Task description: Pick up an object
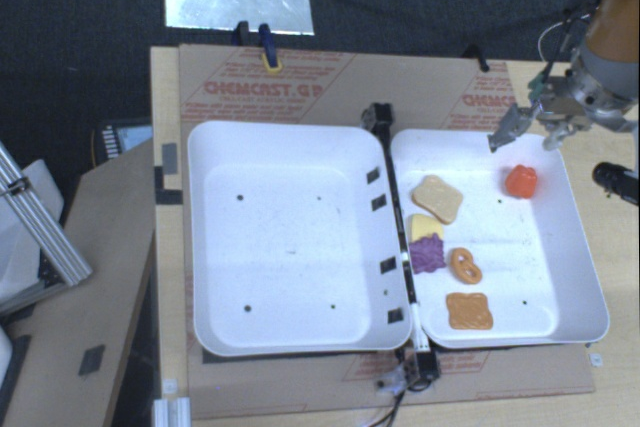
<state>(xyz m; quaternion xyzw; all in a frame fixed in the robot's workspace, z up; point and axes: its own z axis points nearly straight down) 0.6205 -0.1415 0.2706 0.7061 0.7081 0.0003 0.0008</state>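
Gripper (524, 130): fingers spread, empty, above right bin (570, 215). Nearest item: red piece (520, 181). Advised centring over it before descent.

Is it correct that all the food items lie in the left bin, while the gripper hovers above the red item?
Not quite. The camera view shows the food items, including the red item, in the right bin, not the left bin. The gripper does hover above the red item.

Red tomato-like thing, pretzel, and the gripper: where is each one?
Red tomato-like thing (520, 181), camera view, middle of its body.
Pretzel (465, 266), camera view, centre of its twist.
Gripper (526, 131), camera view, midway between its fingertips.
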